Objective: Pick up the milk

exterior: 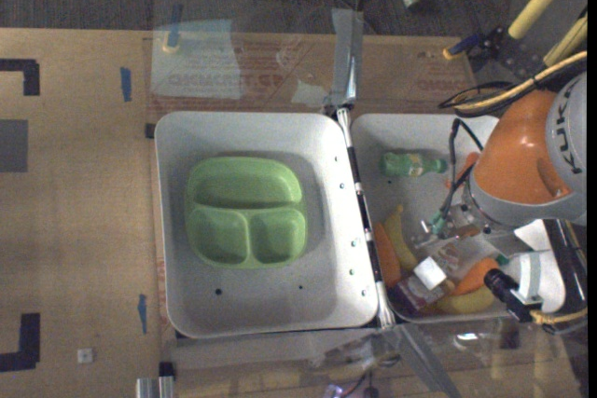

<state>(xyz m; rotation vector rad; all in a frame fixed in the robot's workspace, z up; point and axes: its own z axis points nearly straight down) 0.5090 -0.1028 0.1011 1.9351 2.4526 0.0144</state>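
The milk (428, 275) looks like a small carton with a white top and a dark lower body. It lies tilted near the front of the right bin (373, 128), among other food items. My gripper (446, 231) hangs under the orange wrist band, just above and behind the milk. It is close to the carton, and nothing is visibly lifted. The arm's body hides the right part of the bin.
In the right bin are a green bottle (411, 165) at the back, a banana (401, 236), an orange carrot (386, 254) by the left wall, and orange and yellow pieces (472, 288) at the front. The left bin (177, 228) holds a green divided plate (246, 211).
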